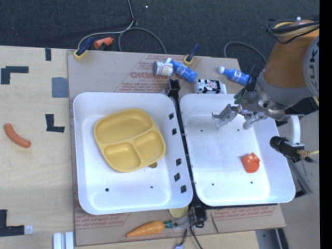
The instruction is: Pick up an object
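Observation:
A small red-orange object [250,162] lies in the right white bin [228,191], toward its right side. My gripper [236,117] hangs over the far part of that bin, up and left of the red object and well apart from it. Its two grey fingers [223,116] are spread, with nothing between them. A yellow divided plate [129,139] sits in the left white bin [93,191].
Behind the bins lie blue and white bottles [176,69], another blue bottle [234,75] and a black-and-white item [209,86]. A toy carrot [147,229] lies in front of the bins, a sausage [17,135] far left. Clamps [93,44] hold the cardboard base.

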